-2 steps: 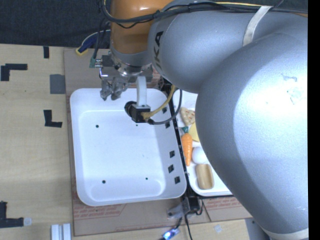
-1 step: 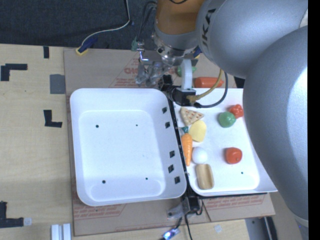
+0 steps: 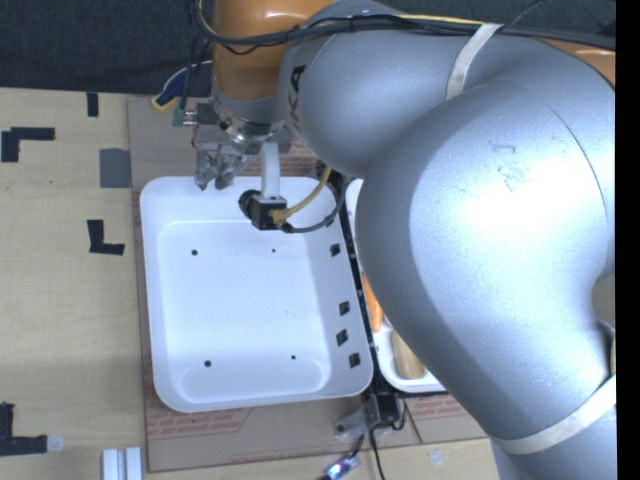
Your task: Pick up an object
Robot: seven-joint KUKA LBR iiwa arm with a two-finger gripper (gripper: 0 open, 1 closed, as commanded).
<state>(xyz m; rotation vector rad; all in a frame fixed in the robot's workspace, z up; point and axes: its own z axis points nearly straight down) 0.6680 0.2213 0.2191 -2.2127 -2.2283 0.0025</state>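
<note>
Fig. 1. View from above, at a slant. My arm (image 3: 480, 218), grey with an orange band at 12 o'clock, is the largest body in the picture; it sweeps in from 3 o'clock and covers most of the right half. Beneath it lies the bench (image 3: 60, 298), marked with black tape at 9 o'clock. The left bin (image 3: 150, 278) sits at the centre, its floor showing plain white with a few small dark dots. The right bin (image 3: 425, 380) shows as a narrow strip at 4 to 5 o'clock, between the left bin's wall and my arm. My gripper (image 3: 230, 173) hangs over the 12 o'clock rim of the left bin, with a black fitting (image 3: 260, 211) and its cable just below it. In the right bin's strip lie an orange object (image 3: 373, 303) and, toward 5 o'clock of it, a tan object (image 3: 403, 356); both are mostly hidden, and their shapes cannot be told.

Step in hand, as I judge it: the approach, with nothing yet picked. To do it well I should carry the gripper toward 4 o'clock, across the dividing walls, and descend squarely over one object, well clear of the bin wall. Whether my jaws stand wide or narrow I cannot tell, and I see nothing held between them
</note>
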